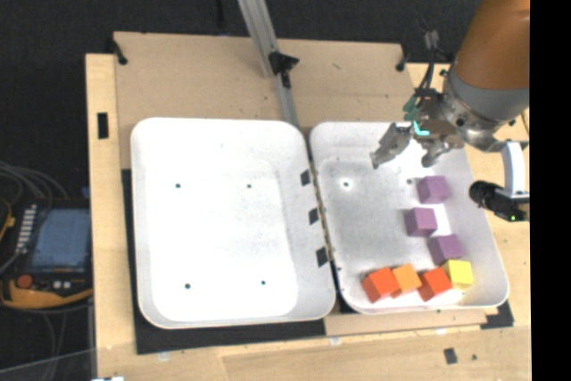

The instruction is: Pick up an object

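1. Right bin: blocks crowded at its near and right sides, so easy to bump two.
2. Gripper: spread wide, nothing inside, hanging above bin's far end.
3. Top purple block: just nearer, could slip away.

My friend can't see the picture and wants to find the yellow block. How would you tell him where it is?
Look at the right-hand shallow white bin, the one with the coloured blocks. Go to its near right corner, where a row of orange and red blocks lies. The small yellow cube sits at the right end of that row, beside the red-orange block, below the lowest purple cube; it's the sole yellow one.
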### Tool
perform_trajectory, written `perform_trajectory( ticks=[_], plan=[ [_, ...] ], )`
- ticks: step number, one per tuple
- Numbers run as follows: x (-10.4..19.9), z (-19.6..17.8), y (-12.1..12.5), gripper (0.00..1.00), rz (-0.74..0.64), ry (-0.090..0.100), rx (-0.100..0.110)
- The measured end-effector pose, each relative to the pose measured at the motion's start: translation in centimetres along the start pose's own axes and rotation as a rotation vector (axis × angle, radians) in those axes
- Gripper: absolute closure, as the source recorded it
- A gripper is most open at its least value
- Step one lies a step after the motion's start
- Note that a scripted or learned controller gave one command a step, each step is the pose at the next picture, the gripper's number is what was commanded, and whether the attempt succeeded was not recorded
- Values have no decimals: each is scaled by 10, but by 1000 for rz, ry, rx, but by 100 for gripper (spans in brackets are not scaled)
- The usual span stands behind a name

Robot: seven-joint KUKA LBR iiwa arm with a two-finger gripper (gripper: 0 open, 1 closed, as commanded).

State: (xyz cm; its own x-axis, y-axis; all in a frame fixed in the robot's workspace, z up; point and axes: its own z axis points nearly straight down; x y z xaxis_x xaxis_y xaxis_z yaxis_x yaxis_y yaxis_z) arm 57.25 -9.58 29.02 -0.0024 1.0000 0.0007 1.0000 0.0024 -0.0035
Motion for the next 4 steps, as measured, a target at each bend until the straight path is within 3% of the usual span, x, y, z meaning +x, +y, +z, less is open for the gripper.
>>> perform_trajectory(
  ticks=[1,2,4],
  plan=[
    [0,-2,1,0,3,-1,-5],
    [-8,41,-2,0,4,-2,-2],
    [-9,137,15,0,9,-2,1]
  ],
)
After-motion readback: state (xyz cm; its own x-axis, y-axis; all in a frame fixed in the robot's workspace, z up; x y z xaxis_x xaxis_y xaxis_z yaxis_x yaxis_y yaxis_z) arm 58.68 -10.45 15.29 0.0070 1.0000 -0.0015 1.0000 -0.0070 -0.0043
